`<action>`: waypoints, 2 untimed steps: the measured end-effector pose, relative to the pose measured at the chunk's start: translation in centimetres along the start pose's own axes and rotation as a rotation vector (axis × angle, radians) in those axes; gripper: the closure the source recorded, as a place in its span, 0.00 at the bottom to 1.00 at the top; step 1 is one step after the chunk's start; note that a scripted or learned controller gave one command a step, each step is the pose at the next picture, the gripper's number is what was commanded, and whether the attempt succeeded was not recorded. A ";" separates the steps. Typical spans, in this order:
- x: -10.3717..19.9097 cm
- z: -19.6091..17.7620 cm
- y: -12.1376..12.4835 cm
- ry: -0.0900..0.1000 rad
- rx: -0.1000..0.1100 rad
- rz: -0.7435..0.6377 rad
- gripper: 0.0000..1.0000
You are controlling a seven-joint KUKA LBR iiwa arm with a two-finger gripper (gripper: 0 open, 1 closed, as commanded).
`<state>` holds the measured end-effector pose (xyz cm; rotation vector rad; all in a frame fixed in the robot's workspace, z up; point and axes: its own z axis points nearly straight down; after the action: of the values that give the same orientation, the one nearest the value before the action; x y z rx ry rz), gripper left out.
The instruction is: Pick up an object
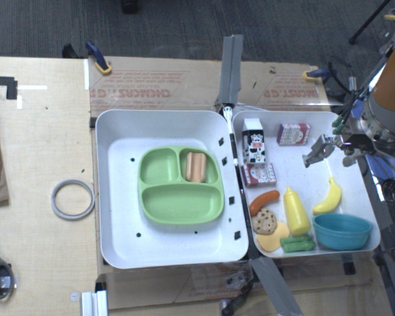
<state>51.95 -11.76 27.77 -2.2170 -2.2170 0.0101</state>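
Claw (329,151) hung over the right bin's (368,206) far right part, apparently open with nothing between its fingers, though the view was poor. Banana (328,197) lay just below it near the right rim. Step: approach. Next: descend, close.

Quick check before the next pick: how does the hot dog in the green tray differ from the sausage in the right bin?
The hot dog sits in a bun, upright in the view, in the upper right compartment of the green tray. The sausage is bare, redder, and lies at a slant on the right bin floor, just above the cookie. The hot dog lies alone in its compartment; the sausage has toys crowded around it. Both are small toy foods.
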 end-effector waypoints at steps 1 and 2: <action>0.9 12.5 -3.8 0.002 0.000 0.071 0.00; -1.0 19.0 -4.1 0.003 -0.002 -0.267 0.00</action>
<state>47.66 -12.77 8.77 -1.9008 -2.4918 0.0037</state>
